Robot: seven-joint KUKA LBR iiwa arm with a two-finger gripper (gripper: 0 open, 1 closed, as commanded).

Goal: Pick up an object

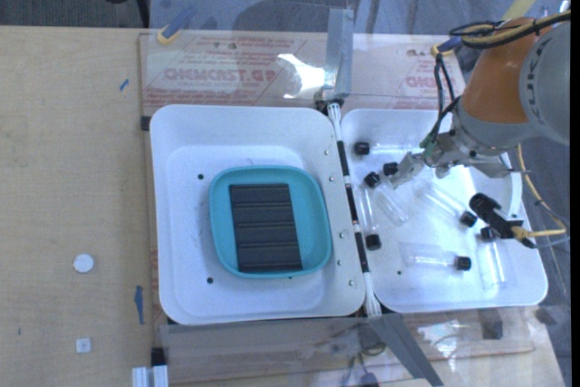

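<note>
The right bin (535, 281) holds several clear plastic tubes with black caps. One tube (391, 206) lies near the bin's left side and another (433, 259) near the front, its cap (462, 264) pointing right. Small black caps (361, 147) (372, 180) lie toward the back left. My gripper (420, 166) hangs low over the back middle of this bin, just right of a black cap (390, 168), with the arm's orange band (498, 77) above it. I see nothing held in it.
The left bin (177, 195) holds a teal dish (222, 195) with a black ridged insert (265, 227). A divider wall (349, 195) runs between the bins. A clear sheet stands behind them. A bare wooden bench top lies to the left.
</note>
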